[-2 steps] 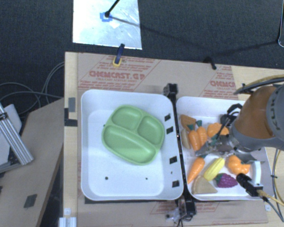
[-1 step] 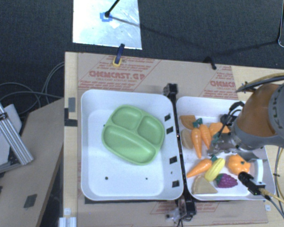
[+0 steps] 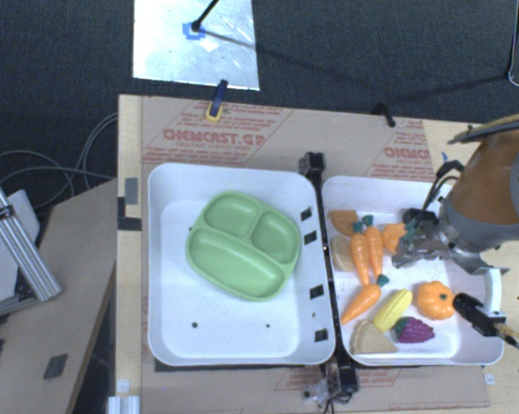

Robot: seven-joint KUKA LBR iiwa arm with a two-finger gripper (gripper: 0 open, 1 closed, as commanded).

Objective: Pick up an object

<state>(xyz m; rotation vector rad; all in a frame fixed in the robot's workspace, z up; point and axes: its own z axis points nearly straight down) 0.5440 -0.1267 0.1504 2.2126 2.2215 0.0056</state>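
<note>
The right white bin holds several toy foods. Two carrots lie side by side near its left wall, and a third carrot lies below them. There is also a yellow corn cob, a purple grape bunch, an orange pumpkin, a tan bread slice and an orange wedge. My gripper hangs low over the middle of this bin. It is just right of a small orange piece and above the pumpkin. Nothing visibly hangs from it.
The left white bin carries a green divided plate. A black divider with clips runs between the bins. The grey arm with its orange band comes in over the right bin's far right side. A black part sticks out near the pumpkin.
</note>
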